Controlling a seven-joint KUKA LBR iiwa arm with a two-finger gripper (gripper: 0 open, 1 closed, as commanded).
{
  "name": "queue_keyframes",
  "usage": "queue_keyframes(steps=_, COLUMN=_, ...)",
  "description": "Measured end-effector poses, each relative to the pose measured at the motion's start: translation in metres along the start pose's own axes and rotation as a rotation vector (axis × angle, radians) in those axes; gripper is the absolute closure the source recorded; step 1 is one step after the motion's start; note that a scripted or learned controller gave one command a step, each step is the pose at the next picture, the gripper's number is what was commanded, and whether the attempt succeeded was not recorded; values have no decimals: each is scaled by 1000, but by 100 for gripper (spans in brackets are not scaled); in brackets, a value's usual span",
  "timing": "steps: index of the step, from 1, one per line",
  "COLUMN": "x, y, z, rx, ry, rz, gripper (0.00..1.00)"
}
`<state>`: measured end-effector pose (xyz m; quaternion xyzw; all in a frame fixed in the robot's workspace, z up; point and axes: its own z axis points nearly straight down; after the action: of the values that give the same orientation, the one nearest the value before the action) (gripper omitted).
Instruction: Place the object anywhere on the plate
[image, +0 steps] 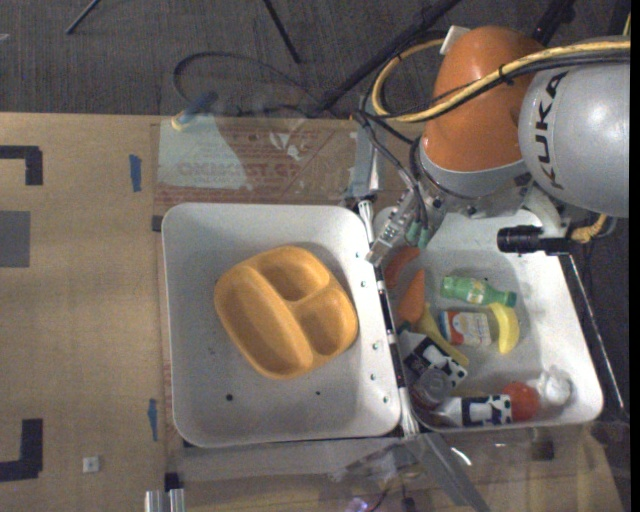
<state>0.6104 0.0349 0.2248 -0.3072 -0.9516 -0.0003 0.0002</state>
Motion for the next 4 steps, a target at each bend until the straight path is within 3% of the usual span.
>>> queue_keyframes(steps=1, x=56, y=45, z=-23, rx=-2, ry=-3, rz=-187, gripper=100)
queue_keyframes(steps=2, x=55, y=44, z=-23, rx=-2, ry=-3, rz=-187, gripper=0)
queue_keyframes(steps=4, x=62, y=126, z=-71, rx=-3, ry=-4, rz=-161, gripper=0)
